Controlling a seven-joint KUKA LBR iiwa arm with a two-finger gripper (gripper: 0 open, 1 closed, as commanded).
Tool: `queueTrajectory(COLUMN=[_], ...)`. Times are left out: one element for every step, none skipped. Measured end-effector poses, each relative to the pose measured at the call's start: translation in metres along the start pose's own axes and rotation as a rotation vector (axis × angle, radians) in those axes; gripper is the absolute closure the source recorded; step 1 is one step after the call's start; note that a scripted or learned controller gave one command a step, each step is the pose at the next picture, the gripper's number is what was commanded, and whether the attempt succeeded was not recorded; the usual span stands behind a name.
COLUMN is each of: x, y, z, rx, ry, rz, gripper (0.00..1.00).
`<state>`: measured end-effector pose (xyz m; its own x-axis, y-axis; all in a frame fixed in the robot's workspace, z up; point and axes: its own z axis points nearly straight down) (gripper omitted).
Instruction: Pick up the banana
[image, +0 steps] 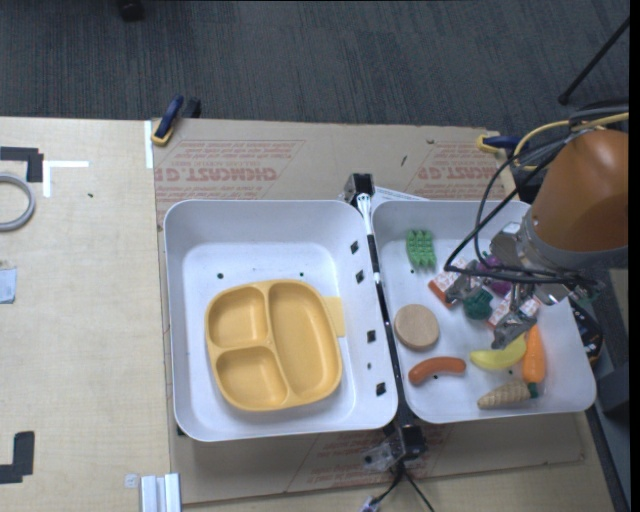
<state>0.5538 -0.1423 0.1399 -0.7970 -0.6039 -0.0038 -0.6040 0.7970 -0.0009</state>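
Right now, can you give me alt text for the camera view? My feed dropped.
The gripper hangs over the right bin, just above the banana, which lies by a carrot, a sausage and a round cookie. The left bin holds a yellow divided plate.

The bench (80, 400) carries a cardboard sheet (260, 160). 2 white bins rest on it side by side: left bin (190, 330), right bin (570, 395).

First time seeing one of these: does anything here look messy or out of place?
Nothing stands out. The yellow divided plate sits flat in the left bin; the banana and other toy foods lie loose inside the right bin.
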Motion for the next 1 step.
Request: queueTrajectory(x=[0.0396], y=[-0.0103], z=[0.0473], rx=[-0.002], ry=[0.001], rz=[-0.264], gripper=[0.0])
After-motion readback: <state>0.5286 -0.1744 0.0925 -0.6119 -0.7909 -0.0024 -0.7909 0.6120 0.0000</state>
